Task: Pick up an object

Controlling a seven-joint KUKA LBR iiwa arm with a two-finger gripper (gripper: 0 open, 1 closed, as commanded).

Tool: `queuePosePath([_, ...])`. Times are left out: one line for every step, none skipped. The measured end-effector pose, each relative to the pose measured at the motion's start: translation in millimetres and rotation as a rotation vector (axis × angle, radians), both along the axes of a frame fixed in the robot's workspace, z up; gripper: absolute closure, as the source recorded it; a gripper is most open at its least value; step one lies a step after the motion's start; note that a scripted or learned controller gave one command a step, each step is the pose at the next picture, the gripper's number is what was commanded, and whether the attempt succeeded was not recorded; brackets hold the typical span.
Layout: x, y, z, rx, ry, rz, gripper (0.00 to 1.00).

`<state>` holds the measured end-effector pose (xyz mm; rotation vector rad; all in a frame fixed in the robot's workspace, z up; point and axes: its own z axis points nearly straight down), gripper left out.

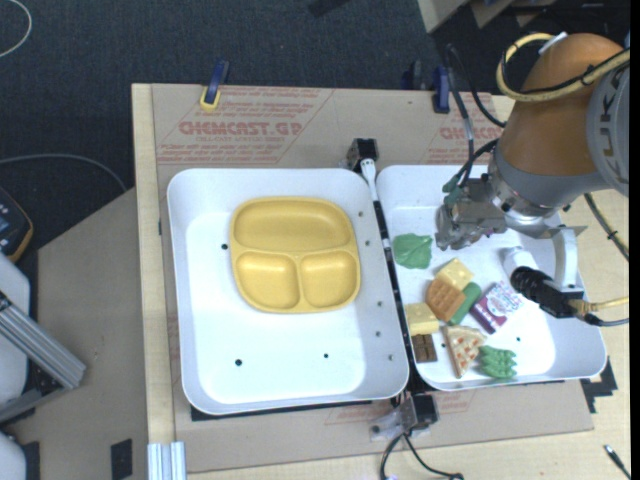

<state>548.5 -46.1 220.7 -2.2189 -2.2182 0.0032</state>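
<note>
Meanwhile the pincer (452, 230), its grip impossible to read, hangs by the green toy (411, 250) near the right bin's (425, 183) left wall, seemingly choosing it.

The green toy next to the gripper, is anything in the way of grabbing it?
Nothing visible is. The gripper hangs in the right bin, just right of the green toy, with bare white floor between them. The other toy food lies below, apart from both.

Bright even overhead light, soft shadows, slight blur, mild glare.
</note>
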Motion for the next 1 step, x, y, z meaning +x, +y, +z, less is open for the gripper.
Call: queuePosePath([-14.8, 4.0, 10.7, 0.0, -0.001, 0.0, 1.0])
